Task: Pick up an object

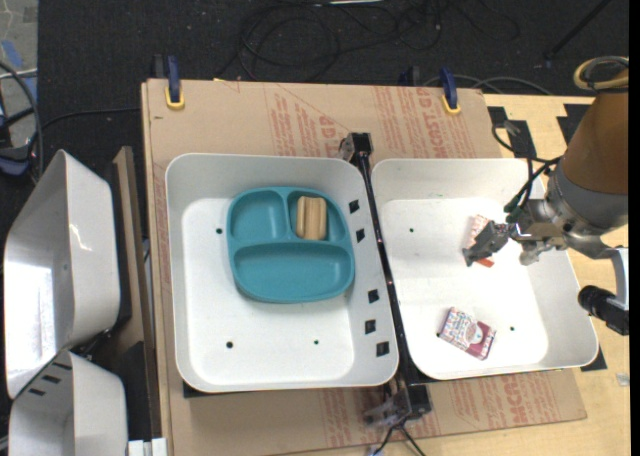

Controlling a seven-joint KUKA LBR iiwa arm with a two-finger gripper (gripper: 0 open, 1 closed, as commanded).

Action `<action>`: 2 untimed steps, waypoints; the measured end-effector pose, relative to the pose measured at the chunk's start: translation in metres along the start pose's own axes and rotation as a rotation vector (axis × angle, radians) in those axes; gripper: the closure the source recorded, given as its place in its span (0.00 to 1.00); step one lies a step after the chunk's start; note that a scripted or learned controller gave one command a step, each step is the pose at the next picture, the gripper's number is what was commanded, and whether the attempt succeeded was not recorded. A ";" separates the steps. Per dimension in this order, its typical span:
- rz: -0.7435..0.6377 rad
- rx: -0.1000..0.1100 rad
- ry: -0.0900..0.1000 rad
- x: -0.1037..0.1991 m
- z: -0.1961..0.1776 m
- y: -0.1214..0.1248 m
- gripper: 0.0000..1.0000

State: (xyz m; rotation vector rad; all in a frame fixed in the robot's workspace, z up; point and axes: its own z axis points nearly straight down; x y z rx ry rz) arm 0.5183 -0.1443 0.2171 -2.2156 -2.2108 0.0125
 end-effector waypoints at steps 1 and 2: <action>-0.003 -0.013 -0.002 0.000 -0.007 0.003 0.00; 0.000 -0.011 -0.002 -0.007 0.039 0.002 0.00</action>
